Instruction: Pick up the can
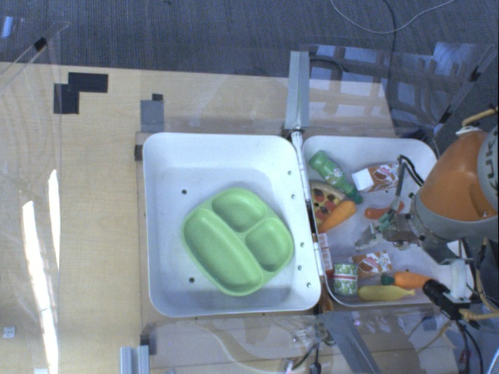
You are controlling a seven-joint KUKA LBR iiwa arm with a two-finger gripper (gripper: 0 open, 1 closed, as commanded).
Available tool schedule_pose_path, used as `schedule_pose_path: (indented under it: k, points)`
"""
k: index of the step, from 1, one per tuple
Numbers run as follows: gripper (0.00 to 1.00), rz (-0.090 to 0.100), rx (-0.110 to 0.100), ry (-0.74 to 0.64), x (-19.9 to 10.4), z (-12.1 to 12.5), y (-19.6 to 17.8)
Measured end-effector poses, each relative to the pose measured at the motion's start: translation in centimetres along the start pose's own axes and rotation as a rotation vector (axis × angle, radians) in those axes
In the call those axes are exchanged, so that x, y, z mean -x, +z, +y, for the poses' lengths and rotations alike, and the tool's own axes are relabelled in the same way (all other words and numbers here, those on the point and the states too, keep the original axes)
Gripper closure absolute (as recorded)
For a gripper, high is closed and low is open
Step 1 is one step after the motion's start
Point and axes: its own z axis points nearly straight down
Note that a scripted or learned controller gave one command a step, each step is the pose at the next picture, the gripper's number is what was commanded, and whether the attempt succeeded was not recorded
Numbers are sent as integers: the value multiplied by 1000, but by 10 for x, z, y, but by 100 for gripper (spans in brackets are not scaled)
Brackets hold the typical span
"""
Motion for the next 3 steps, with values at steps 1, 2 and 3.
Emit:
schedule_pose_path:
  k: [1,2,3]
  points:
    - [0,-3,-7,-24,-36,-4,12]
    - [0,0,-9,235,0,-4,13]
    - [100,0,-2,231,0,-1,0]
